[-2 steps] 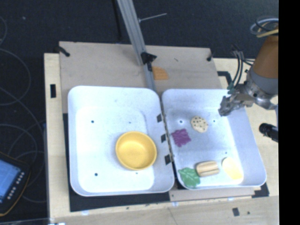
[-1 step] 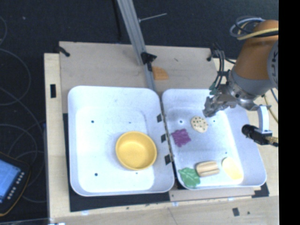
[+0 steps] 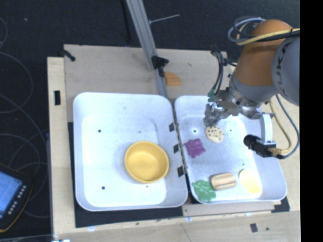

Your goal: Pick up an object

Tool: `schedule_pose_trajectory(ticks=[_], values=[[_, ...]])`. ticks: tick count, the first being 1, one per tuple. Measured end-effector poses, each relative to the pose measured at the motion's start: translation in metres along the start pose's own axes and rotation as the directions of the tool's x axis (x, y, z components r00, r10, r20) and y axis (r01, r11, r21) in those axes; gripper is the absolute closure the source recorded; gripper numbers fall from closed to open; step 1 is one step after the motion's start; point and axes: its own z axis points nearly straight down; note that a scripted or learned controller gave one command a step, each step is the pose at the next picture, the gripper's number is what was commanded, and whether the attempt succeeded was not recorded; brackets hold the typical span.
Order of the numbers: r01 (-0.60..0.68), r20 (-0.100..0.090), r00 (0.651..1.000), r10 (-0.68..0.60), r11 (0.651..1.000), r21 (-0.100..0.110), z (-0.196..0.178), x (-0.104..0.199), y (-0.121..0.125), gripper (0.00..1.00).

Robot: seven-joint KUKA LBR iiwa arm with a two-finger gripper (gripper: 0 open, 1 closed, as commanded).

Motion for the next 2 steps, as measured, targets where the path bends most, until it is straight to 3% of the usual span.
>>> schedule_pose_trajectory(ticks=[2], values=[[-0.002,0.002,1.0,0.002,1.0,0.002,0.013,0.093,-0.033,1.0]])
